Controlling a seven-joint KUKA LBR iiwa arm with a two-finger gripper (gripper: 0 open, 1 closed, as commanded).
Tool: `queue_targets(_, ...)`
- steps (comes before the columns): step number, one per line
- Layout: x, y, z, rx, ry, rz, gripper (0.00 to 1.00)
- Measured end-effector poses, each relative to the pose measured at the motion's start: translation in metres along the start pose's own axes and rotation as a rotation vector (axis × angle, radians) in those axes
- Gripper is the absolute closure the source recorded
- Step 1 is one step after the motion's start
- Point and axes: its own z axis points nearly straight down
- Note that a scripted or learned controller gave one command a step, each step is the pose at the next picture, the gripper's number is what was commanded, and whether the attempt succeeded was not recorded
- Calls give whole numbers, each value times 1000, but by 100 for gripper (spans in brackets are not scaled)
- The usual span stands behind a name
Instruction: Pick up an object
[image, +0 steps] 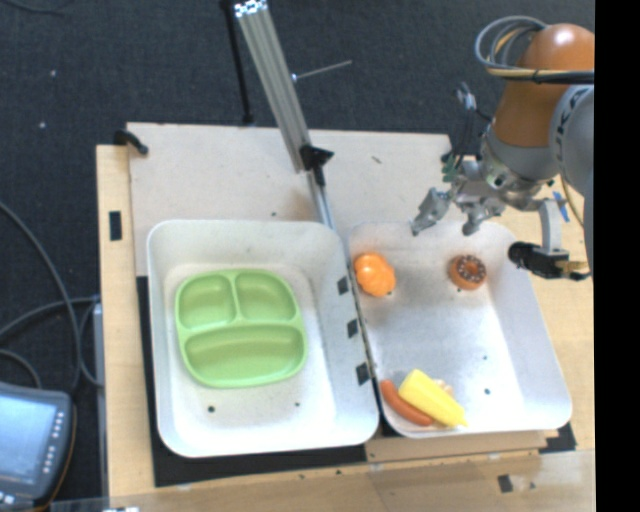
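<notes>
There are two white bins. The left bin holds one green plate with three parts. The right bin holds four things: one orange ball, one small round brown toy, one yellow corn and one orange carrot. The claw hangs spread apart over the far edge of the right bin, pinching nothing.
</notes>
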Motion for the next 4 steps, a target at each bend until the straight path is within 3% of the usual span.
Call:
queue_targets(1,0,1,-12,-3,-2,-5,100)
queue_targets(2,-50,-7,130,6,1,9,100)
queue_targets(3,32,-20,124,-4,-8,3,100)
queue_targets(4,36,-46,126,1,1,9,100)
